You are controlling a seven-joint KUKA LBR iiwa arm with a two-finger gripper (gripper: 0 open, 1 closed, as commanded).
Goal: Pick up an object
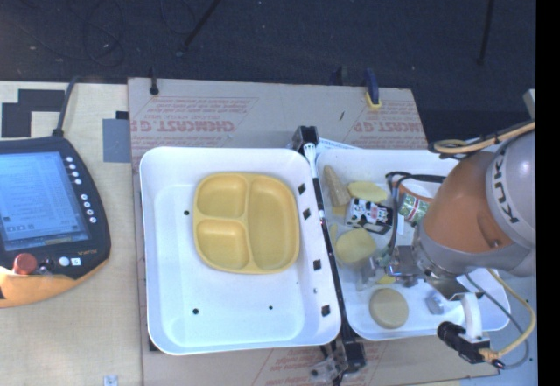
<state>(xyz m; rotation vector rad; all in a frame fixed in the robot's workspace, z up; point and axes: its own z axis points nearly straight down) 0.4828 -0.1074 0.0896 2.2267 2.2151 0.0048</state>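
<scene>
My gripper (391, 269) is low in the right bin (499, 316), under the grey arm with its orange band (464, 214). It hangs between a pale yellow rounded item (353, 246) on its left and a round beige disc (388, 308) just in front of it. Further back lie a black-and-white small box (368, 215), a yellow piece (367, 192), a tan elongated item (333, 186) and a green-and-red can (415, 203) partly behind the arm. Nothing is visibly between the gripper's tips.
The left bin (166, 288) holds a yellow divided plate (246, 222). A raised divider (320, 227) separates the two bins. A teach pendant (48, 209) lies on the bench at far left. Cables (477, 336) trail at the right bin's front right corner.
</scene>
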